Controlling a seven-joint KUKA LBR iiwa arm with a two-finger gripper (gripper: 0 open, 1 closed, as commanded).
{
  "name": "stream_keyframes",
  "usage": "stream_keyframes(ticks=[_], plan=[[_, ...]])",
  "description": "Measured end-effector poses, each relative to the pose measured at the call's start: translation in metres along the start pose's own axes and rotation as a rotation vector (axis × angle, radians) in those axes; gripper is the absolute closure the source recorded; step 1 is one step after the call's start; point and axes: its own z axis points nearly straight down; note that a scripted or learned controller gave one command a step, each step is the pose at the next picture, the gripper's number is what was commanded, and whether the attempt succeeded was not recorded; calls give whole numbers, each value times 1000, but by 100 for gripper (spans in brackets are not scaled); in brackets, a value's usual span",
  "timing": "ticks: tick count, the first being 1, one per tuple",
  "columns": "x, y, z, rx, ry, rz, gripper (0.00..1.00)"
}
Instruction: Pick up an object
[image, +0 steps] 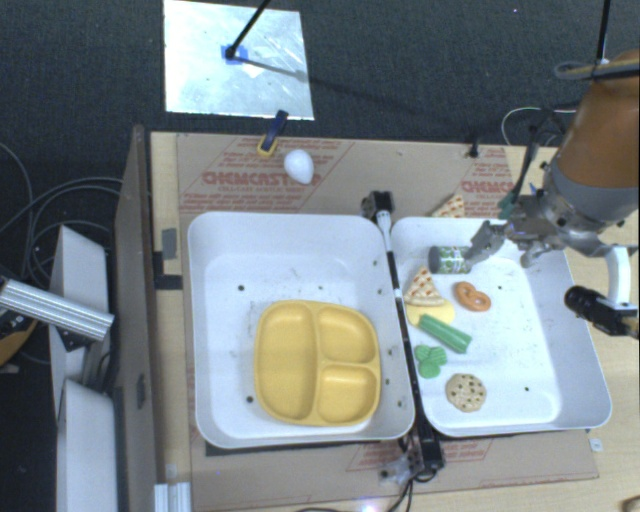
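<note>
The right bin (560, 400) holds several toy foods: a small grey-green can (449, 260), a pizza slice (422, 288), an orange pretzel (472, 296), a green cucumber stick (443, 332), a green leafy piece (430, 360) and a cookie (465, 391). My gripper (508, 245) hangs over the back of this bin, just right of the can. Its fingers are spread open, with nothing between them. The left fingertip (486, 243) is close to the can.
The left bin (230, 250) carries a yellow divided plate (318, 362). Behind the bins, on the cardboard, lie a white egg (298, 165), a yellow-blue clip (271, 135) and another pizza piece (450, 207). A foil sheet (240, 60) lies farther back.
</note>
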Motion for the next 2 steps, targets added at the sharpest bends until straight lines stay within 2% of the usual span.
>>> stream_keyframes(ticks=[1,2], plan=[[-17,79,184,1,-1,-2,0],[-31,105,192,-4,0,-2,0]])
